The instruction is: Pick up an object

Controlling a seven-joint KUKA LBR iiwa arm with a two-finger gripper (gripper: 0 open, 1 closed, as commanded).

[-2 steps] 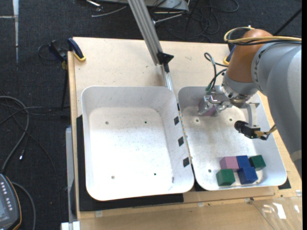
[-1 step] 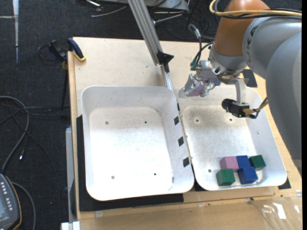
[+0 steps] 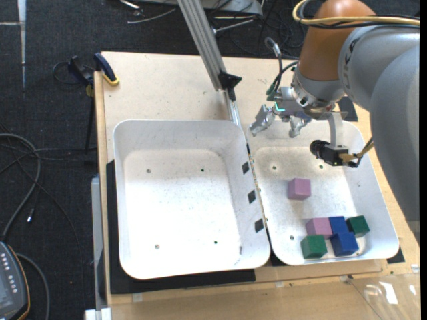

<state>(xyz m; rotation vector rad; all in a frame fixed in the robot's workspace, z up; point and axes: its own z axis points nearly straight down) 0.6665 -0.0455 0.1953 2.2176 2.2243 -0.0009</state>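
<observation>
My gripper [image 3: 276, 125] hangs above the back left corner of the right bin [image 3: 387, 235]. Its two grey fingers [image 3: 259, 123] are spread apart, so it is open with nothing between them. Below it, a lone purple cube [image 3: 299, 189] lies in the middle of the right bin. Near that bin's front edge sits a cluster: a pink-purple block [image 3: 319, 227], a blue block [image 3: 343, 237], a green cube [image 3: 313, 247] and a dark green block [image 3: 358, 225]. All the blocks rest on the bin floor, apart from the gripper.
The left bin [image 3: 127, 179] adjoins the right one along a shared rim with black tabs [image 3: 251, 195]. A slanted metal bar [image 3: 203, 39] reaches down to the bins' back edge. A blue and yellow clamp [image 3: 105, 69] lies at the bench's back left corner.
</observation>
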